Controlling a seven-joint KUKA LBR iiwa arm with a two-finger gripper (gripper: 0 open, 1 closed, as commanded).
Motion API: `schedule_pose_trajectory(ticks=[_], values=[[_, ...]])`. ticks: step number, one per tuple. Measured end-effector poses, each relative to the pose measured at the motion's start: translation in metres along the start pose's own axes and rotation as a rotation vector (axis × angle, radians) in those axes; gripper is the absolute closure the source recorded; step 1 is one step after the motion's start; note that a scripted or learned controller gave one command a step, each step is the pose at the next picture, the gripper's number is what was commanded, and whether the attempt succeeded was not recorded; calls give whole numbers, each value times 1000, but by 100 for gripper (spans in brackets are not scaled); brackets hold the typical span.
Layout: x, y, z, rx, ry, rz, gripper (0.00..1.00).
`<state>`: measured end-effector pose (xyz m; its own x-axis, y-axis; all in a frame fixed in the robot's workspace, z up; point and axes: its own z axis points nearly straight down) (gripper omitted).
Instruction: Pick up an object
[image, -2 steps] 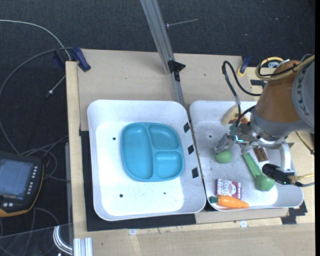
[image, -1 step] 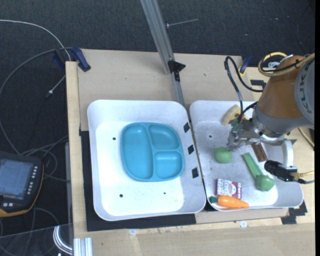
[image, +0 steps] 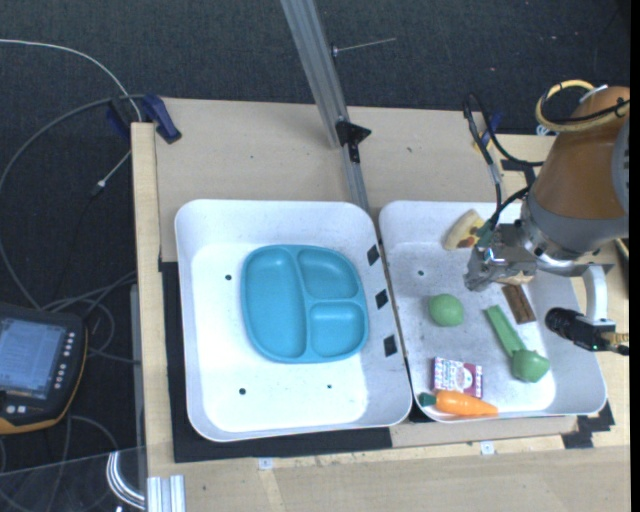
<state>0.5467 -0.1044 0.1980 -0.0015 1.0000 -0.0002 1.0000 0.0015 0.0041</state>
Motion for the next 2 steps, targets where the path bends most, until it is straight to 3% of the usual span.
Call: schedule_pose_trajectory(ticks=[2], values=[[7, 10, -93, -1, 0, 0, 100]])
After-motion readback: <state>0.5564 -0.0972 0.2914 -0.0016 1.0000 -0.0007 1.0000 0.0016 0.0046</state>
